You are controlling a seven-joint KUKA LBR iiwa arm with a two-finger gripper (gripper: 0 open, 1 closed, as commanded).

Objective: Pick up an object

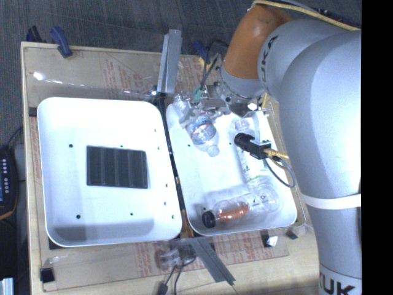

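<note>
From my screen, the left bin (pixel 61 158) sits at the left with a dark ribbed rectangular pad (pixel 116 166) lying flat near its middle. Past the divider between the 2 bins stands a grey upright bracket (pixel 169 60) at the far edge of the bench (pixel 92 63).

In the right bin (pixel 196 189), a clear plastic water bottle (pixel 202 133) lies at the far end, directly under the gripper (pixel 199 106). The tool hangs right at the bottle's upper end, but I cannot tell how it is set, since the wrist hardware and clutter mask it. Near the front wall of that bin lies a clear bottle with a black cap and orange contents (pixel 227 214), on its side. Beside it to the right are more clear plastic items (pixel 261 195), hard to separate. A black cable connector (pixel 245 142) juts over the bin's right side, and the grey arm (pixel 319 103) with its orange band (pixel 249 39) fills the right.
</note>
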